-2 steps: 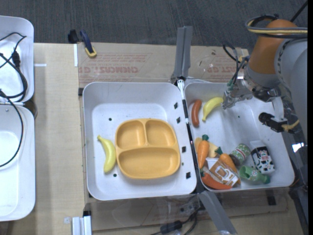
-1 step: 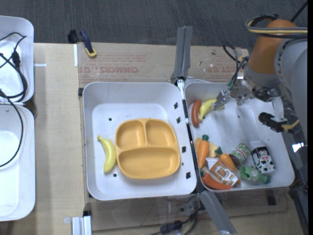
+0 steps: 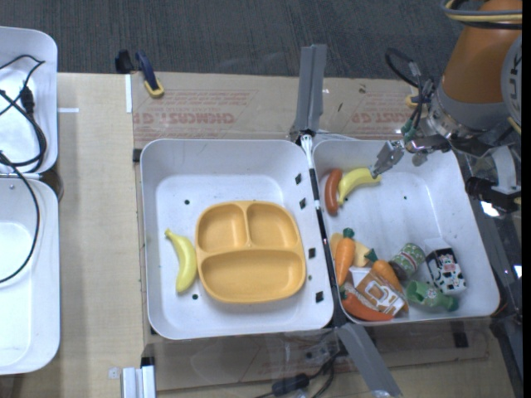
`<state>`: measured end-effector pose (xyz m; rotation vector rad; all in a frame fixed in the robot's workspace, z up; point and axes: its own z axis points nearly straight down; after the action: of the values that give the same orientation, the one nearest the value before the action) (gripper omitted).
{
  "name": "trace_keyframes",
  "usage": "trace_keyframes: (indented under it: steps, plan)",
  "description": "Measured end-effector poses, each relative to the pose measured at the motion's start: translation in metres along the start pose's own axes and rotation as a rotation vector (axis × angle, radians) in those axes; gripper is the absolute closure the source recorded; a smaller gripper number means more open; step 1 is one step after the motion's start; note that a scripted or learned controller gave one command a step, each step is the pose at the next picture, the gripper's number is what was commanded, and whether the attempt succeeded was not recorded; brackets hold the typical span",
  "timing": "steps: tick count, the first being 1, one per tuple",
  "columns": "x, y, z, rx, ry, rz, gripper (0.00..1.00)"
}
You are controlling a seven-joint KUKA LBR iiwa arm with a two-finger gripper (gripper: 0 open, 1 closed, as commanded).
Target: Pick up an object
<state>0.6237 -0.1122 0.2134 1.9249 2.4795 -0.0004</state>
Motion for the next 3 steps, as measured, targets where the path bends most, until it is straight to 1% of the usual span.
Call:
trace_keyframes:
  steps: [1, 2, 3]
  plan:
    - [-0.04, 0.025, 0.091, 0.003, 0.0, 0.059, 0.0]
    - [-0.02, 0.027, 0.121, 0.001, 0.001, 0.034, 0.0]
    - [-0.021, 0.028, 0.11, -0.001, -0.002, 0.033, 1.0]
